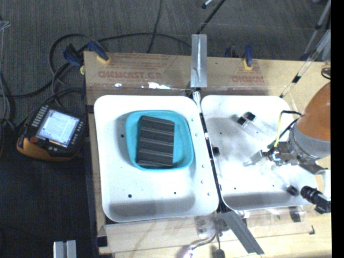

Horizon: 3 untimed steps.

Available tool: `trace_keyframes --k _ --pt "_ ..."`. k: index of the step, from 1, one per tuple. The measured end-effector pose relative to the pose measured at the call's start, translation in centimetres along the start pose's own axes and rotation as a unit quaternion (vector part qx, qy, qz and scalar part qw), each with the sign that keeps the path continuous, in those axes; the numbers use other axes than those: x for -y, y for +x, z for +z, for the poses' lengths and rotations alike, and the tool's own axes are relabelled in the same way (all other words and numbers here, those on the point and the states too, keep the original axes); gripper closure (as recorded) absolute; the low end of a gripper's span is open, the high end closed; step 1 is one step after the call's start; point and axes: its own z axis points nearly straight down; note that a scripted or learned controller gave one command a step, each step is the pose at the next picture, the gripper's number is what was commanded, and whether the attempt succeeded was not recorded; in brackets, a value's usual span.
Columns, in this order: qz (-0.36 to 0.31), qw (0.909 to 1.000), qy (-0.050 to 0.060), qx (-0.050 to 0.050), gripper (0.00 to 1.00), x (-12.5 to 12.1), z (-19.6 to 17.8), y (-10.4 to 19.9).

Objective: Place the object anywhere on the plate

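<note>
On the wooden bench (161,69), two white bins (107,160) sit above grey carpet (80,9).

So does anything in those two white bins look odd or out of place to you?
Only one small thing: the dark ridged block lies slightly crooked on the blue plate in the left bin. Nothing looks spilled or broken. The end effector is over the right bin.

Bright, even overhead light; soft focus, white bins (107,160) glaring.

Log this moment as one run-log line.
dark ridged block: on blue plate | plate: left bin | gripper: over right bin
</note>
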Motion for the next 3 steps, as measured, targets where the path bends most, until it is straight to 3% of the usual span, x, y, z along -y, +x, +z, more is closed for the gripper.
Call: trace_keyframes --k 1,2,3 --pt "0.01 0.9999 -0.009 0.009 0.0 -0.3 4.6 3.9" --pt "-0.234 0.9722 -0.001 0.0 0.0 -0.3 -3.2 -2.4" --pt "-0.163 0.9867 -0.002 0.001 0.0 -0.1 -15.2 -2.5"
